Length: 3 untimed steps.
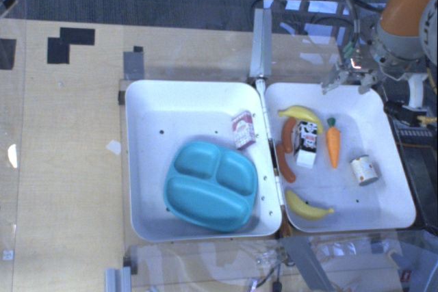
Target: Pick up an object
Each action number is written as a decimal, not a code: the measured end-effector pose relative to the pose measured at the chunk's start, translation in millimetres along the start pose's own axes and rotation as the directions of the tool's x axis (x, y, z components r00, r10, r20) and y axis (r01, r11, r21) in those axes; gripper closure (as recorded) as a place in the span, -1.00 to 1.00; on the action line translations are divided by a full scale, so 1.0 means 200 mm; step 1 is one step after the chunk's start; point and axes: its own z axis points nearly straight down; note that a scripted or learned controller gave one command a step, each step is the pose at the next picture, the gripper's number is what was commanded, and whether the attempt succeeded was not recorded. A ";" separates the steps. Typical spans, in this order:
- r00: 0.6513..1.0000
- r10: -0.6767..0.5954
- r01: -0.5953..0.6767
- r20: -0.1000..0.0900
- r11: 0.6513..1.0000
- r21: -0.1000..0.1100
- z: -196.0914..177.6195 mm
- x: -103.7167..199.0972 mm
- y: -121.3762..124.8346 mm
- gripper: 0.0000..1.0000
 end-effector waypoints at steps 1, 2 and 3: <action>0.987 0.161 -0.161 0.001 0.987 -0.002 -0.17 0.11 0.01 -1.00; 0.980 0.200 -0.200 0.001 0.980 -0.021 0.51 -0.06 -0.11 -1.00; 0.970 0.242 -0.242 0.000 0.970 -0.001 0.62 -0.21 -0.20 -1.00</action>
